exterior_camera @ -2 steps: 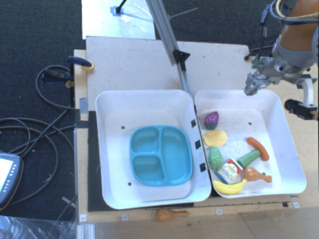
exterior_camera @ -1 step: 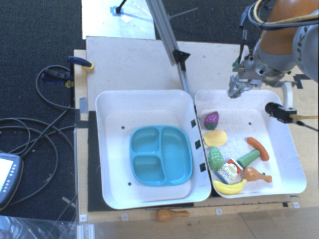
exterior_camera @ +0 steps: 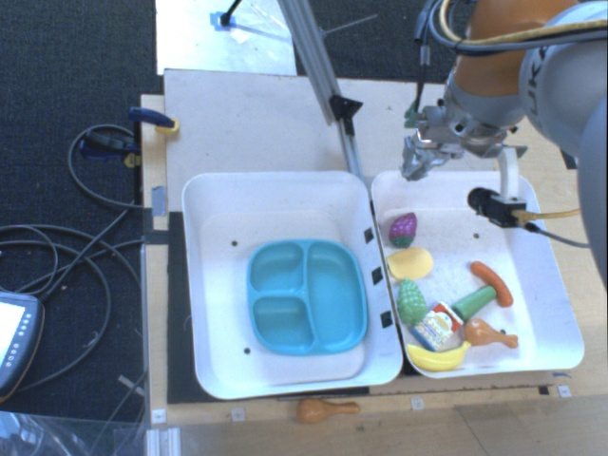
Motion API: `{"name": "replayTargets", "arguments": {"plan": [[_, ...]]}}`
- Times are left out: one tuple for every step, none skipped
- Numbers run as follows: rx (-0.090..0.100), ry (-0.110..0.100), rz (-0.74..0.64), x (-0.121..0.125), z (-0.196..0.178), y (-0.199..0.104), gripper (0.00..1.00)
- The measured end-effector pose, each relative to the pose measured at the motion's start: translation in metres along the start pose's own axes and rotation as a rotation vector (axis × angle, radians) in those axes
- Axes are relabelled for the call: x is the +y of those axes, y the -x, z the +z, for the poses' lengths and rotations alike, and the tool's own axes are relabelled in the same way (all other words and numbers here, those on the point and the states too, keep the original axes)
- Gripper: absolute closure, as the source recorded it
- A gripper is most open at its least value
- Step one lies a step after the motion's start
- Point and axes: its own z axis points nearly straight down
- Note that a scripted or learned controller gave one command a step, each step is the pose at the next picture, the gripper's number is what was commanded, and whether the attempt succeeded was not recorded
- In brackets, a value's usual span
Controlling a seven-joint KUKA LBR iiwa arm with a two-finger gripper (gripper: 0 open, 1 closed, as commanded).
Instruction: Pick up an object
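My gripper [exterior_camera: 415, 167] hangs above the far left corner of the right bin [exterior_camera: 549, 283], with nothing visible between its fingers. Below it in that bin lie a purple grape bunch [exterior_camera: 404, 227], a yellow lemon-shaped piece [exterior_camera: 409, 263] and a green bumpy piece [exterior_camera: 411, 301]. Further toward the front are an orange sausage [exterior_camera: 492, 283], a green cucumber-like piece [exterior_camera: 472, 303], a small printed box [exterior_camera: 438, 329], a yellow banana [exterior_camera: 437, 356] and a brown drumstick [exterior_camera: 488, 333]. The gripper is well above and behind the grape bunch.
The left bin [exterior_camera: 214, 255] holds a blue divided plate [exterior_camera: 307, 295]. A brown pear-shaped toy [exterior_camera: 326, 408] lies on the bench in front of the bins. A metal pole [exterior_camera: 318, 60] slants down to the gap between the bins. Cables lie on the floor at the left.
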Motion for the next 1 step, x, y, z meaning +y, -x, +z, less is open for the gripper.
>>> {"name": "replayTargets", "arguments": {"plan": [[0.0, 0.001, 0.0, 0.0076, -0.0038, -0.0558, 1.0]]}}
